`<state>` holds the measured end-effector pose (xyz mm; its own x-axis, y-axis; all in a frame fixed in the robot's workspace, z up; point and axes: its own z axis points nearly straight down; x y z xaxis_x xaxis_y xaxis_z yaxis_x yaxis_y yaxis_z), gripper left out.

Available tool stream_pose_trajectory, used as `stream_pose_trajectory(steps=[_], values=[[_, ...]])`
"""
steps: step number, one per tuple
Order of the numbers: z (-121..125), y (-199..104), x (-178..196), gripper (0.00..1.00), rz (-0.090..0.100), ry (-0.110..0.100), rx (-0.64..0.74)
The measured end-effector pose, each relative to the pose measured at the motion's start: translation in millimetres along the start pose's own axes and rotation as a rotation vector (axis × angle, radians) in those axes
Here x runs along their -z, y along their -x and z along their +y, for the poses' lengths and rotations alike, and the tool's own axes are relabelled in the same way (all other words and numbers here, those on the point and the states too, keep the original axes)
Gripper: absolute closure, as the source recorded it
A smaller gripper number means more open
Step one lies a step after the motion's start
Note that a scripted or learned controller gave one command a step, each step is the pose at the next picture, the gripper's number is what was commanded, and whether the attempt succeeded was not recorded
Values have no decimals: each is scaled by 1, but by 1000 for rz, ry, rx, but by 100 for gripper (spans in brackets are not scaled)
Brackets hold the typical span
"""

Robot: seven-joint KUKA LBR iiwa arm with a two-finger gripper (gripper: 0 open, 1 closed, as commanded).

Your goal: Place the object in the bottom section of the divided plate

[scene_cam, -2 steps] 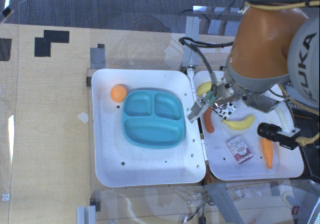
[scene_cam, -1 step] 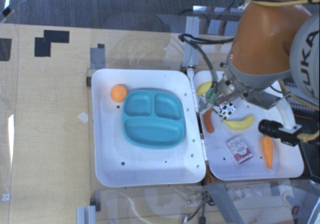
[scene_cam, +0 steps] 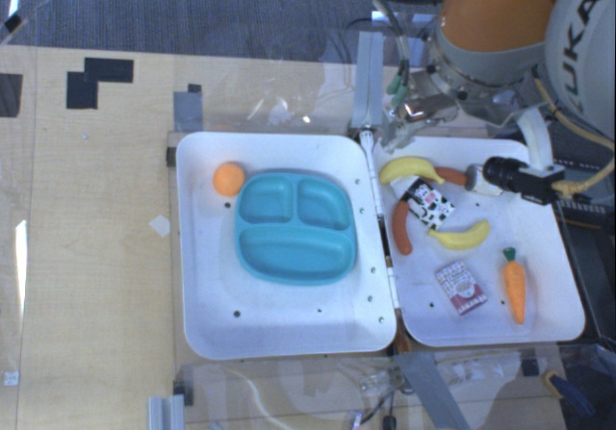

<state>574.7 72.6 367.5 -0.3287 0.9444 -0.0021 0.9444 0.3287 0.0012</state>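
Note:
A blue divided plate (scene_cam: 294, 226) lies in the left bin (scene_cam: 207, 313), with two small sections at the top and one wide bottom section (scene_cam: 294, 255) that holds nothing. An orange ball (scene_cam: 228, 179) rests in the bin just left of the plate's top corner. My gripper (scene_cam: 409, 115) hangs under the grey and orange arm at the top left corner of the right bin (scene_cam: 558, 322), above a yellow banana (scene_cam: 409, 169). Nothing shows between its tips from this angle.
The right bin holds a second banana (scene_cam: 460, 235), a red sausage (scene_cam: 401, 226), another sausage (scene_cam: 450, 175), a black-and-white cow-patterned toy (scene_cam: 428, 204), a small red carton (scene_cam: 460, 287) and a carrot (scene_cam: 515, 289). A black cylinder (scene_cam: 510, 176) juts from the arm over that bin.

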Motion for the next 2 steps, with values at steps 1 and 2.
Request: stream_pose_trajectory(steps=[1, 2], values=[[23, -50, -68, 100, 2, -4, -7], [53, -91, -58, 100, 1, -1, -15]])
